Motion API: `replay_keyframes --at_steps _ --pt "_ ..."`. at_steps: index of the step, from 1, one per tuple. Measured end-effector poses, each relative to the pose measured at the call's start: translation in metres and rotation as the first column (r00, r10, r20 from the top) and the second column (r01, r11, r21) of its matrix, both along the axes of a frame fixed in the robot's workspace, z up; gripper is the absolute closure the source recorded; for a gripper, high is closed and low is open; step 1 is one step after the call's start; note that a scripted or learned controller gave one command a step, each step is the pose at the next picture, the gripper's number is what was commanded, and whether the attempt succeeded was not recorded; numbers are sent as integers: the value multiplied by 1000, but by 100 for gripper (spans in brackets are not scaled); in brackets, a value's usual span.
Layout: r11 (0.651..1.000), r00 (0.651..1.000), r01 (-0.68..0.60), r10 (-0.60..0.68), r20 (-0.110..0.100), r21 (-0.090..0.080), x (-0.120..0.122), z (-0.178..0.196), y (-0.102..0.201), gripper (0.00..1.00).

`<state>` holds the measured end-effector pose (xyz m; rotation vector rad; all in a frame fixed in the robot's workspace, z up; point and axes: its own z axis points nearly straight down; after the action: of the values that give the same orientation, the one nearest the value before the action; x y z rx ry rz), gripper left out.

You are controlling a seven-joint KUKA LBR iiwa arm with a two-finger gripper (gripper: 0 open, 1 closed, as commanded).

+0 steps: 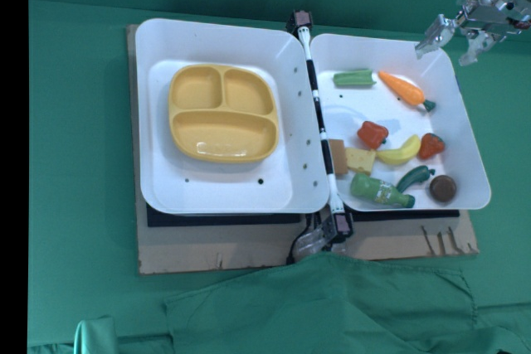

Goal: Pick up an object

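My gripper (pixel 455 44) hangs high over the far right corner of the right bin (pixel 469 147), its two fingers spread open with nothing between them. Below it in that bin lie toy foods: an orange carrot (pixel 403 89), a green okra pod (pixel 354 78), a red pepper (pixel 372 133), a yellow banana (pixel 401 151), a strawberry (pixel 431 146), a cheese wedge (pixel 359 160), a brown bread slice (pixel 337 157), a green bottle (pixel 379 191), a dark green cucumber (pixel 414 177) and a brown ball (pixel 442 188).
The left bin (pixel 158 178) holds a yellow divided plate (pixel 222 113). A black-and-white bar (pixel 320 120) runs between the two bins. Green cloth covers the bench around the cardboard base (pixel 216 253).
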<state>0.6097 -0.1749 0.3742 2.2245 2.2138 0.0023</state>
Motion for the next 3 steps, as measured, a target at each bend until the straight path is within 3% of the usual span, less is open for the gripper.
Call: replay_keyframes --at_steps 1,3 --pt "1000 1000 0 0 0 0 0 0 0 0" --pt "1000 1000 -2 2 -4 0 0 -92 11 0"
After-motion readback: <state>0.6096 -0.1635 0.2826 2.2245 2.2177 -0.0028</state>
